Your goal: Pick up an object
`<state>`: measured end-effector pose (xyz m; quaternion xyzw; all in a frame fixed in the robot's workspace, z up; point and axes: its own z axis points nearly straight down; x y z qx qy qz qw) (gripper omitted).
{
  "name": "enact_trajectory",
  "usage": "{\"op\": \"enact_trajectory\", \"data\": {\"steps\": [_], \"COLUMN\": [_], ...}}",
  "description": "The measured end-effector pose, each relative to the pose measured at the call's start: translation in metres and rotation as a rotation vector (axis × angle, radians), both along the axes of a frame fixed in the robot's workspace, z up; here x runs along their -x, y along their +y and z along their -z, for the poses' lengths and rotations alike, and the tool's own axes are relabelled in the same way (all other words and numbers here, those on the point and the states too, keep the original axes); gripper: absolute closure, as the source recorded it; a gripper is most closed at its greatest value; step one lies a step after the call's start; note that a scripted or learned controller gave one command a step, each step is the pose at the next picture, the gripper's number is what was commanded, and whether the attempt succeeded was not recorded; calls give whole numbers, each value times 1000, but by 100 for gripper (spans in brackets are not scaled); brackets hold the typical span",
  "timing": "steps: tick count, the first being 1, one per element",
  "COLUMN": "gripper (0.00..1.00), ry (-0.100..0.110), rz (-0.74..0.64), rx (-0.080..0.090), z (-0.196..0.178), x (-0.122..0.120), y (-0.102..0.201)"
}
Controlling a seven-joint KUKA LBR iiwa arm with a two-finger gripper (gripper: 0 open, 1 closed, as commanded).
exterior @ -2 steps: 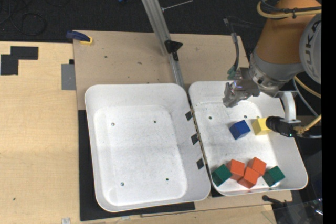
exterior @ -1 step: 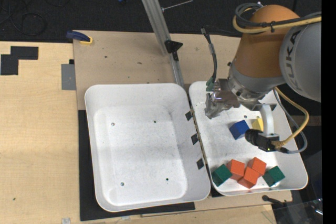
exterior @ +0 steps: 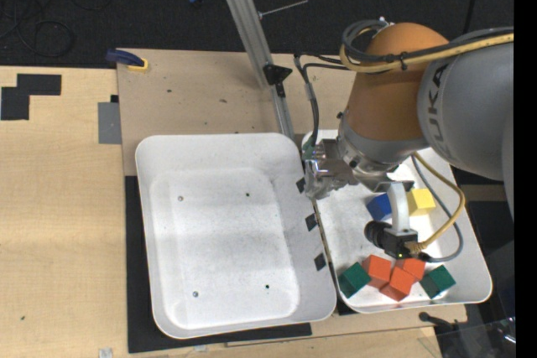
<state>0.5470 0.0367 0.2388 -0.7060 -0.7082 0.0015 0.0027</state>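
Arm over the right bin (exterior: 470,285), blocks clustered at the lower right of the frame.
You see the hand (exterior: 317,172) at that bin's upper left edge, apart from the blocks; its state you cannot tell. Orange blocks (exterior: 394,274), green blocks (exterior: 354,278), a blue block (exterior: 378,205) and a yellow block (exterior: 422,199) lie partly behind cables (exterior: 449,214). The left bin (exterior: 218,230) sits beside it.

Left bin (exterior: 168,159) beside aluminium rail (exterior: 249,21)

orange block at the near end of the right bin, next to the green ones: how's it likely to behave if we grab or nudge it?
The orange block looks rigid and flat-faced, so it should probably slide or tip, not roll. It sits tight against a green block and a second green block, so a nudge would likely shift those too. It is probably light for its size.
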Motion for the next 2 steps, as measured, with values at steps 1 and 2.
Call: {"op": "enact_trajectory", "data": {"steps": [1,2], "gripper": [100,0], "ry": [0,-2], "rz": [-2,6], "rx": [0,1], "z": [-5,-5], "x": [20,19], "y": [43,40]}}
